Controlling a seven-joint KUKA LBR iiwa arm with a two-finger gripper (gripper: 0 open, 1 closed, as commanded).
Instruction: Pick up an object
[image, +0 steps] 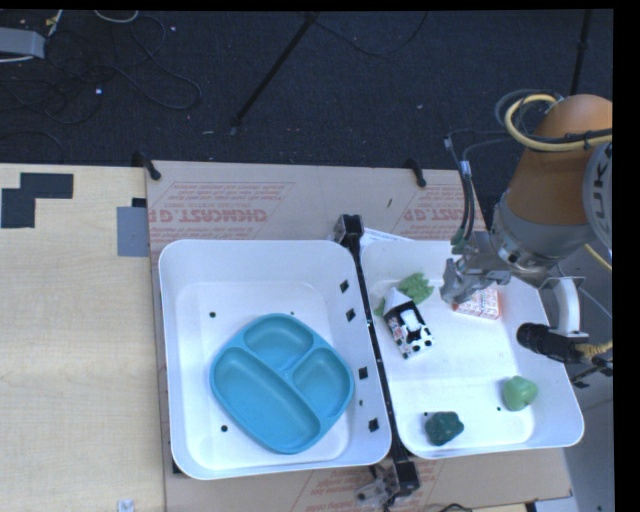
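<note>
Right-hand white bin: a black-and-white cow-patterned toy (409, 329), leafy green piece (415, 289), red-and-white packet (479, 303), dark green lump (443, 427), pale green ball (519, 393).

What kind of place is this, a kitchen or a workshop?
Most likely a robotics lab. A grey-and-orange robot arm reaches over two white bins holding a blue divided plate and small toys, with loose cables on the dark floor.

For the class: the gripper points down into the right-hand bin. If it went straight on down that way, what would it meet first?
Most likely the small red-and-white packet lying under the gripper in the right bin. Depth is hard to judge from one slanted view, so the gap between them is unclear.
</note>
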